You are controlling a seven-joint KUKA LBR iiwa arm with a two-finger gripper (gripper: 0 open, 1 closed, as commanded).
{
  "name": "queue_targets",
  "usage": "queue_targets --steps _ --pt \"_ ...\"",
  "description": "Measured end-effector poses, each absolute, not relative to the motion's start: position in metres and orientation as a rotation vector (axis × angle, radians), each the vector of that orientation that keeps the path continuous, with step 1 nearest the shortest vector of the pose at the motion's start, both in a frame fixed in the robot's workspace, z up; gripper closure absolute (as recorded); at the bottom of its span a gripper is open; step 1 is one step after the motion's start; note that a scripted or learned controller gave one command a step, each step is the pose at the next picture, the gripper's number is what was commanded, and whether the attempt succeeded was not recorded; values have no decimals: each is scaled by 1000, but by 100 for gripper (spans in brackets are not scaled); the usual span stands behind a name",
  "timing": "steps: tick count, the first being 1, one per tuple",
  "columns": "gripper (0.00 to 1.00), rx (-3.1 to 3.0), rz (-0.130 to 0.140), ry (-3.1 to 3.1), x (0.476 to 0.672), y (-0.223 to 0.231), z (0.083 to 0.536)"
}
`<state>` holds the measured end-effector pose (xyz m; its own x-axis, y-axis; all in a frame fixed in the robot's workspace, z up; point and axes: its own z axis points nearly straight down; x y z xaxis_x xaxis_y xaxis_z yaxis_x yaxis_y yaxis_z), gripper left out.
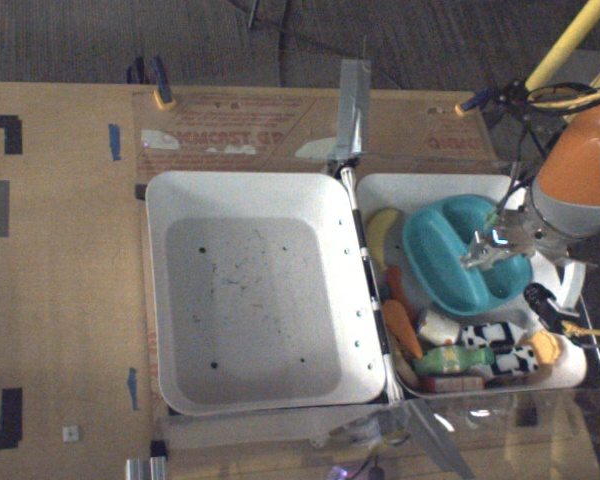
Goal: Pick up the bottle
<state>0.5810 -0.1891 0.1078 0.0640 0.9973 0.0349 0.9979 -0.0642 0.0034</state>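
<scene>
Bottle [450, 359] lies flat at 6 o'clock in right bin [570, 368], green, wedged among toys. Likely light, stiff, slick plastic; grip across the body's middle. Hand [483, 253] over teal bowl [450, 258], finger state can't tell.

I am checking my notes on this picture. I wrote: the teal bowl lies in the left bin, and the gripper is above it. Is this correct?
Not quite. The camera view shows the teal bowl in the right bin, among the other objects, not in the left bin. The rest holds: the gripper is above the bowl.
</scene>
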Motion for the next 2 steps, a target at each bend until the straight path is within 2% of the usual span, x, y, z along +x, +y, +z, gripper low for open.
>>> queue_targets --steps 1,2 --pt "100 -2081 -39 -2351 540 -203 120" --pt "0 -2097 -8 -2341 534 -215 117"
